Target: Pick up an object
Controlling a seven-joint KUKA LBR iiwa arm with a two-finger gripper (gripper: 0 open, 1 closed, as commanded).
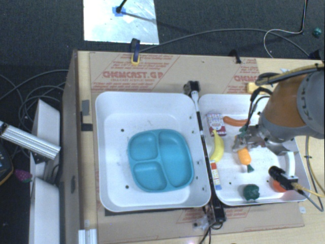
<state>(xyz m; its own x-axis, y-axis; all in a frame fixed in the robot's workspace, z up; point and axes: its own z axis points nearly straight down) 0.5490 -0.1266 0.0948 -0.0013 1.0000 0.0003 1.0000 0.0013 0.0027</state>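
The right bin (231, 194) holds a yellow banana (218, 146) by its left wall. Near the banana's far end lie a red and white packet (214, 121) and an orange sausage-shaped piece (234, 120). A small orange piece with a teal tip (245, 157) lies mid-bin, and a dark green lump (250, 191) lies near the front rim. My gripper (245, 140) hangs at the far edge of the small orange piece, very close to it or touching. No object shows between the gripper's parts. A red-orange thing (278, 186) lies at the front right, partly hidden.
The left bin (109, 136) holds a blue divided plate (160, 159). The arm (292, 105) reaches in over the right bin's right side and hides that part. A black divider rail (203, 141) runs between the bins, and cables trail behind the bench.
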